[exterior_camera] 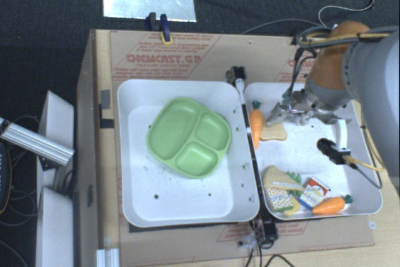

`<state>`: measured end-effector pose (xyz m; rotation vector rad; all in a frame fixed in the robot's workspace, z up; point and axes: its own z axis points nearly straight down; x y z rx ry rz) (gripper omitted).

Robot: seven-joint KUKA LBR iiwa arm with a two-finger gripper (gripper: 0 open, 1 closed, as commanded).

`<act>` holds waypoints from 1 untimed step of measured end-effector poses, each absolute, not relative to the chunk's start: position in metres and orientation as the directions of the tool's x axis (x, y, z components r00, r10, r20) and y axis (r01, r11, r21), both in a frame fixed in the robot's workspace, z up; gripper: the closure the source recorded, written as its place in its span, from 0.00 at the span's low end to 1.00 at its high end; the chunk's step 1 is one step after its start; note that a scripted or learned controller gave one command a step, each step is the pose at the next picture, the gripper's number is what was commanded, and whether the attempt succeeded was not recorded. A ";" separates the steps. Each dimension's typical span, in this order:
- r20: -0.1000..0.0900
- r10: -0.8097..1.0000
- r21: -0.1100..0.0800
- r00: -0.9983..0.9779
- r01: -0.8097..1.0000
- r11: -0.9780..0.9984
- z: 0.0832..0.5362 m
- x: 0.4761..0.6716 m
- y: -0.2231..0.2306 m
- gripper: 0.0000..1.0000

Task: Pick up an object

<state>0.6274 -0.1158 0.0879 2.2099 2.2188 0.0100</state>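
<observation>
In the right bin (369,194), my gripper (279,114) hangs low in the far left part. It is just above a flat tan biscuit-shaped piece (273,132), and its tips reach that piece's far edge. An orange toy carrot (255,125) with a green top lies along the bin's left wall, just left of the gripper. Nothing is visibly lifted. Near the front of the same bin lie a tan sandwich-like piece (280,189), a small red and blue box (312,191) and a second carrot (329,204).
A green divided plate (189,136) rests in the middle of the left bin (140,197). The grey arm (369,72) crosses the right bin's far right side. A black clamp (236,75) sits at the far end of the wall between the bins.
</observation>
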 end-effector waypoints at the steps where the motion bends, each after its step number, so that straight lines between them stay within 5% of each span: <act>1: -0.002 1.000 0.009 -0.006 1.000 0.006 0.087 0.671 -0.135 0.00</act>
